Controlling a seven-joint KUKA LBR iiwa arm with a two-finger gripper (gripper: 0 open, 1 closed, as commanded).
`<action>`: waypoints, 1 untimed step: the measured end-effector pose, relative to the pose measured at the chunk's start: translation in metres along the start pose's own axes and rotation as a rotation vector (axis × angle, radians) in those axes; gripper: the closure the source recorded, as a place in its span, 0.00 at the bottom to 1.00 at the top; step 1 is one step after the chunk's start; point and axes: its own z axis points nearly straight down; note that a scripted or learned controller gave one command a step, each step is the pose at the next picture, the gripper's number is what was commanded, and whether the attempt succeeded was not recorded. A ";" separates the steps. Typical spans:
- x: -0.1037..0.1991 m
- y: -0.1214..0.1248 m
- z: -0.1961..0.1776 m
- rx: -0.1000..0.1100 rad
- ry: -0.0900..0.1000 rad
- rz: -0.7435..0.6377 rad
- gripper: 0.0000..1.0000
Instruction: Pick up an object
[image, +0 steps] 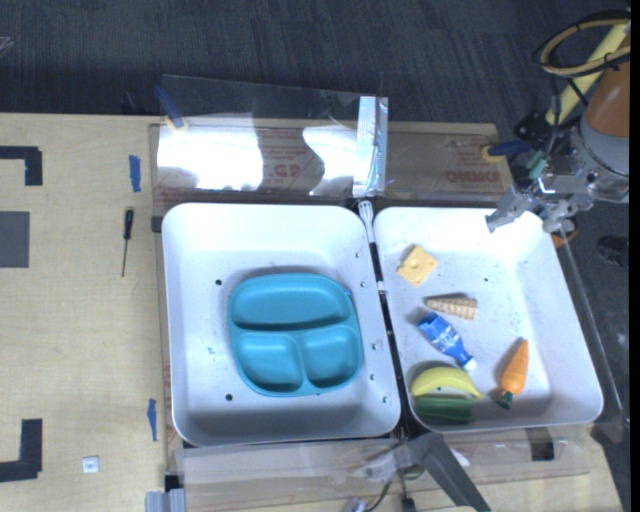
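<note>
The end effector (540, 205), grip state not really tellable, is parked at the right bin's (570, 290) far-right corner, with the cheese wedge (418, 265) found nearest, down-left.

One fixed camera looks down at a slant from above the bench (70, 300), taking in both bins (190, 240) whole, moderately near.

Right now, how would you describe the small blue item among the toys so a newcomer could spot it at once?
Look at the right-hand white bin, the one holding the loose toys. Near its middle, just below the ridged tan cone and above the yellow banana, lies a small blue bottle, tilted diagonally. It is the one blue piece in that bin; the carrot beside it is orange.
</note>
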 end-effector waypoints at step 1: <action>0.026 -0.013 -0.087 -0.008 -0.001 0.187 0.00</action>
